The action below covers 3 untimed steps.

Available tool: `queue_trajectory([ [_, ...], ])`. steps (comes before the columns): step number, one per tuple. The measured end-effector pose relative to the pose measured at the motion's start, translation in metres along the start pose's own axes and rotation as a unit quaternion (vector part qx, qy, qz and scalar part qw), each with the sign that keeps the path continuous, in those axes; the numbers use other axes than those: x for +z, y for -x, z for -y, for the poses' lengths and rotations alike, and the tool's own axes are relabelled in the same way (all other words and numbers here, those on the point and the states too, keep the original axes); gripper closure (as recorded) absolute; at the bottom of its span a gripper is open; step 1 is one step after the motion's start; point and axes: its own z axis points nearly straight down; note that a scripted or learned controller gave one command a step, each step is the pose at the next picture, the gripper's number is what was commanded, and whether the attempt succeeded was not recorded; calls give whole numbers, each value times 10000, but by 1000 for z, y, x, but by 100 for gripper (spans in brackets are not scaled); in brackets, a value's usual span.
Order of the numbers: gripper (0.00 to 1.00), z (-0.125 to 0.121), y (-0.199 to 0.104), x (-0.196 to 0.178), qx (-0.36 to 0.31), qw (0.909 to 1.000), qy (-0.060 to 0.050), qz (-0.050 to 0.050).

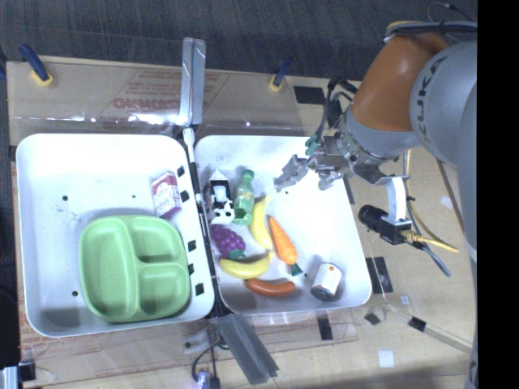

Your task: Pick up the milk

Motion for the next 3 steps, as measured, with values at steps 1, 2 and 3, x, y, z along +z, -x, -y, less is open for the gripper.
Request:
queue_trajectory([
  [1,0,-84,-55,49,762,9971,7,2],
  [2,0,-42,-112,49,-745,9972,-2,3],
  [3,0,-12,-129,50,-1283,9917,-3,4],
])
